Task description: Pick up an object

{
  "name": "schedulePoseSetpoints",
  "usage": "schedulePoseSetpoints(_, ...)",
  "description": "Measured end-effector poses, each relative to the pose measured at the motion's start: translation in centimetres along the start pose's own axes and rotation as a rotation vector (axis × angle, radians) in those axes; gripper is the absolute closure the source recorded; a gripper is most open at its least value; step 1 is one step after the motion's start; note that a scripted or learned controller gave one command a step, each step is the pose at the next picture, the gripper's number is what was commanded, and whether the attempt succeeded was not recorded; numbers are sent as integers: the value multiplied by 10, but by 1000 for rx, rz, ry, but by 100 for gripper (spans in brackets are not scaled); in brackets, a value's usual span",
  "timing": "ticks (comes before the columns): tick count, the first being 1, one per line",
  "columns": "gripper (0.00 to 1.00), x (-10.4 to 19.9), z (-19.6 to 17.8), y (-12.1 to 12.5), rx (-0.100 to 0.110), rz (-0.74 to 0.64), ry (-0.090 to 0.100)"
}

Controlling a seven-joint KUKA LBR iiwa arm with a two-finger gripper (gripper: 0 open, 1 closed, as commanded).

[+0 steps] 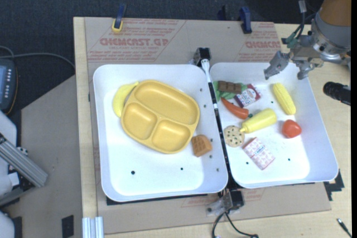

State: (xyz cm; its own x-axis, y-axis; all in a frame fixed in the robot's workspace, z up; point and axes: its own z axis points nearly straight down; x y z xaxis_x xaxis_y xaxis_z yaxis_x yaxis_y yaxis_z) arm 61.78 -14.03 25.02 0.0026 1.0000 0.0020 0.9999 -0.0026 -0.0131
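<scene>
My gripper (289,69) hangs over the far edge of the right bin (318,136), open, with nothing between its fingers (274,67). Just below it in the bin lies a yellow corn cob (284,98). A red tomato (291,129) sits nearer the front. A yellow bottle (258,120) lies in the middle, with a cookie (233,135) at its left end. A red sausage (234,108), a chocolate bar (228,87) and a red-white packet (247,96) crowd the bin's far left. A pink packet (258,153) lies near the front.
The left bin (111,164) holds a yellow divided plate (160,115), a banana (119,98) tucked at its left side and a brown bread piece (201,145) by the divider. Two clamps (117,19) (245,19) grip the board's far edge.
</scene>
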Motion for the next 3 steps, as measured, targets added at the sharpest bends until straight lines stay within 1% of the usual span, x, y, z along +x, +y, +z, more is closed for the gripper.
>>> schedulePoseSetpoints(1, 0, 0, -8, 2, -13, -3, -2)
schedulePoseSetpoints(2, 0, 2, 56, -2, -5, -2, 0)
schedulePoseSetpoints(3, 0, -3, 100, -4, -7, -2, -1)
